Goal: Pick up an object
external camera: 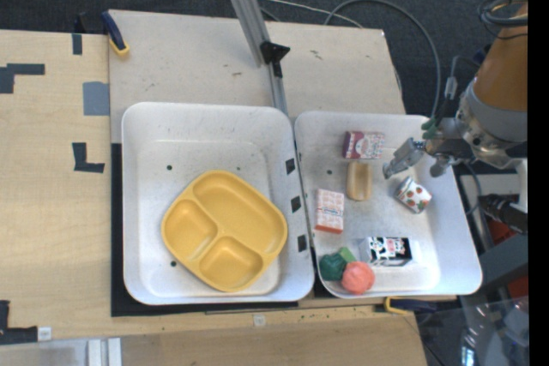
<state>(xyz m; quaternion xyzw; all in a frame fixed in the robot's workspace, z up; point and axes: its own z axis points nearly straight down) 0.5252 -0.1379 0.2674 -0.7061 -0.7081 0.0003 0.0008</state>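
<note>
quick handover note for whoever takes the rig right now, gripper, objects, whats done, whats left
Gripper: open, holding nothing, over the right bin's upper right, just above the small white cup.
Right bin: pink-and-white carton, tan block, red-and-white packet, black-and-white carton, green toy, red ball.
Left bin: yellow divided plate.
Done: no pick yet.
Left: grasp one object and lift it.

Two white bins sit side by side on the bench. The left bin (pixel 137 184) holds a yellow divided plate (pixel 225 229). The right bin (pixel 446 270) holds a pink carton (pixel 364 145), a tan block (pixel 359 181), a small pink-and-white packet (pixel 329 211), a black-and-white carton (pixel 390 250), a green and red toy (pixel 347 270) and a white cup with red spots (pixel 413 195). The gripper (pixel 418 159) hangs over the right bin's far side, just above that cup, nothing between its fingers.
</note>
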